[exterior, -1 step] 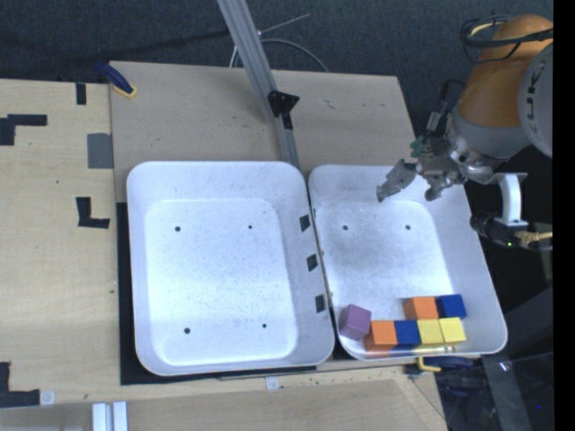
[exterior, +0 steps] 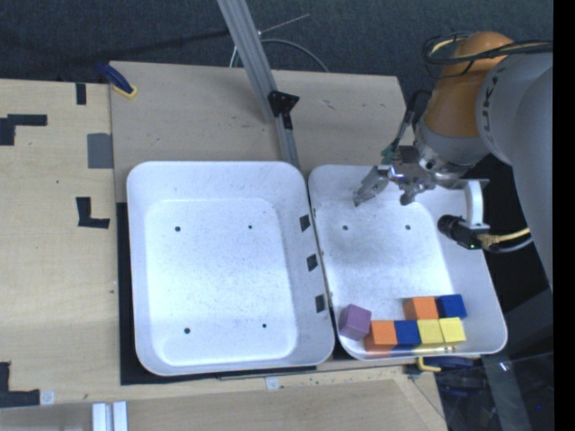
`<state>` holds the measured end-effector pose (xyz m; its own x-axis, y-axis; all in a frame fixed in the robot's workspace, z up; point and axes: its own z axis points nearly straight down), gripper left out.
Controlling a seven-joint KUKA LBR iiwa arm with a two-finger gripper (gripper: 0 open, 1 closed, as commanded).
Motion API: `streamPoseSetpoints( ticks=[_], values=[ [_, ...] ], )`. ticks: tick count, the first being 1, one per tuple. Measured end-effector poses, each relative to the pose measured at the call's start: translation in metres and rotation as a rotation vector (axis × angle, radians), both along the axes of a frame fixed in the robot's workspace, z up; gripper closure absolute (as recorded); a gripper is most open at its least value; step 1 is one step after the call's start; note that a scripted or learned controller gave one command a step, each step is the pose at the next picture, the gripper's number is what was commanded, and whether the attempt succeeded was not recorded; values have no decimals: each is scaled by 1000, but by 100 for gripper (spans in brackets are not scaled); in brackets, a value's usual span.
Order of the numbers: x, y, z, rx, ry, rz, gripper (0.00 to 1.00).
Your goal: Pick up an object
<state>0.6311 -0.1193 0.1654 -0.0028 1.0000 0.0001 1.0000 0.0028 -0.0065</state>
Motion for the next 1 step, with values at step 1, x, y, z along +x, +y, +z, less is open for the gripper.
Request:
streamPoseSetpoints(
  ticks=[1],
  values=[
    [3,16,-69,0,2,-1,0]
  ],
)
